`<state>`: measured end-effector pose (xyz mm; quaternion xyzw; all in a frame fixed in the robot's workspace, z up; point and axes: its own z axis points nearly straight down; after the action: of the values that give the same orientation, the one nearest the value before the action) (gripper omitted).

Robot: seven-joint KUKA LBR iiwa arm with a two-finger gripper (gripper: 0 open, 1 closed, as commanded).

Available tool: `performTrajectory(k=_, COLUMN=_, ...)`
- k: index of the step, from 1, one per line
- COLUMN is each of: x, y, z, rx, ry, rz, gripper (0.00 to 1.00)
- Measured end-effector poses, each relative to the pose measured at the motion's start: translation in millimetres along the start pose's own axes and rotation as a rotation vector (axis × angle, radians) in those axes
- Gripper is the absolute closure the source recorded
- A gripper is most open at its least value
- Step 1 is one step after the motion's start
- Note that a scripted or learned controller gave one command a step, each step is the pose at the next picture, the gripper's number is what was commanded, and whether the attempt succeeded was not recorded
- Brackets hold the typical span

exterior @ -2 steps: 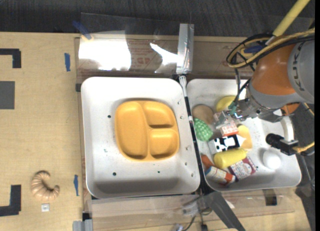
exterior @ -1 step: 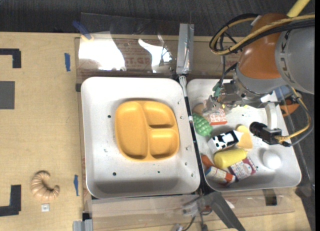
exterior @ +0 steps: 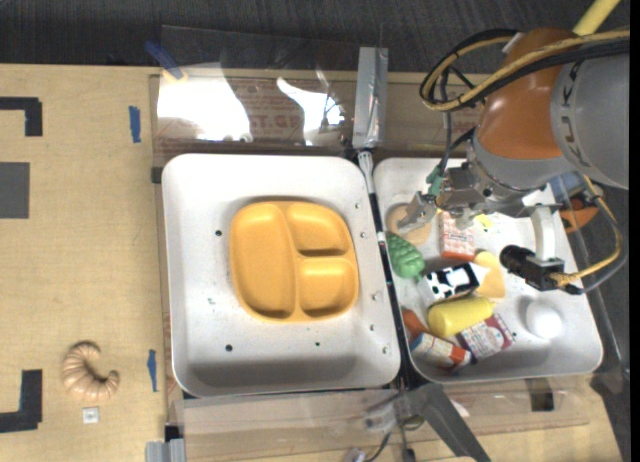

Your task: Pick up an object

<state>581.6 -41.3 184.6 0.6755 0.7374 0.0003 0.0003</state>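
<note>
Best to lower the claw straight onto a lone item at the crowded right white bin's far-left corner, clear of neighbours. Cannot tell whether apart or together. Nothing seen clamped.

Counted:
- two shallow white bins;
- one yellow divided plastic tray in the left white bin;
- one green knobbly toy;
- one yellow bottle;
- one tan curled toy on the desk.

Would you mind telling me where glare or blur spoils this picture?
In the camera view, strong glare whitens the clear plastic sheet behind the left white bin; the yellow divided plastic tray is evenly lit and sharp; the cluttered items under the grey arm's claw look soft and hard to tell apart.
</note>
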Motion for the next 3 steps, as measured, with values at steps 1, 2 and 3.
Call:
performTrajectory(k=1, x=-77, y=-31, z=77, rx=0.007, ry=-0.001, rz=-0.027, gripper=0.00)
performTrajectory(k=2, x=-71, y=-22, z=97, rx=-0.005, ry=-0.001, rz=-0.053, gripper=0.00)
performTrajectory(k=3, x=-71, y=-20, z=85, rx=-0.011, ry=-0.003, rz=-0.053, gripper=1.00)
